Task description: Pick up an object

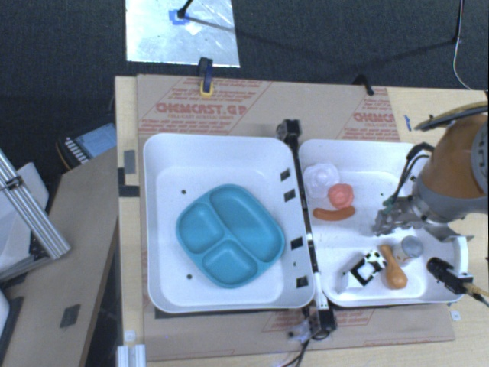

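My gripper hangs low over the right bin, near its right side. Just left of it lies an orange sausage-shaped piece, with a pink rounded object behind that and a clear plastic item further back. Below the gripper a tan wooden piece lies near the front wall, beside a black-and-white object. A small grey round thing sits close under the wrist. I see nothing held in the gripper.
The left bin holds a blue divided plate. A black divider rail runs between the bins. The arm reaches in from the right over the right bin's rim.
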Controlling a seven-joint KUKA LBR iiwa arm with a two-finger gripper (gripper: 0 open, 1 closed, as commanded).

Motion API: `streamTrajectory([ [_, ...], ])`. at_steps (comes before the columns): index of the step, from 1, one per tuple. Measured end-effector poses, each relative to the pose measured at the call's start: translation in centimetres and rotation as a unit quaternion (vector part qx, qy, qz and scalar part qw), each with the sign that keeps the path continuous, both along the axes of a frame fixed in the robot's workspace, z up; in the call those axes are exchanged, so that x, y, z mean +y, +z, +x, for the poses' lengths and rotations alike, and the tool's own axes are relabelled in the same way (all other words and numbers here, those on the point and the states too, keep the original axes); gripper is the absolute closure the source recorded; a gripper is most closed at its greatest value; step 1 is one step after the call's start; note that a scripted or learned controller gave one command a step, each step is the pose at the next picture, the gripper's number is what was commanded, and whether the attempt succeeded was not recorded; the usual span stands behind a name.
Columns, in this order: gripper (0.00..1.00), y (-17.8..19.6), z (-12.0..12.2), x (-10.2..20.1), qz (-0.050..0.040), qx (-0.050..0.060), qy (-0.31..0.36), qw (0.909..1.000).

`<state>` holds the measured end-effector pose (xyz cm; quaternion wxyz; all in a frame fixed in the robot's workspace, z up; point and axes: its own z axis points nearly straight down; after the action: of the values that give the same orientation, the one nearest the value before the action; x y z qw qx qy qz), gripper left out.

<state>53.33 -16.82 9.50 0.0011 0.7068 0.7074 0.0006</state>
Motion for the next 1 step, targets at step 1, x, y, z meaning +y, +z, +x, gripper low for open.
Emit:
streamTrajectory([
  [1,1.00,5.88,-0.22,0.78,-0.0004,-0.002,0.002,1.0000],
])
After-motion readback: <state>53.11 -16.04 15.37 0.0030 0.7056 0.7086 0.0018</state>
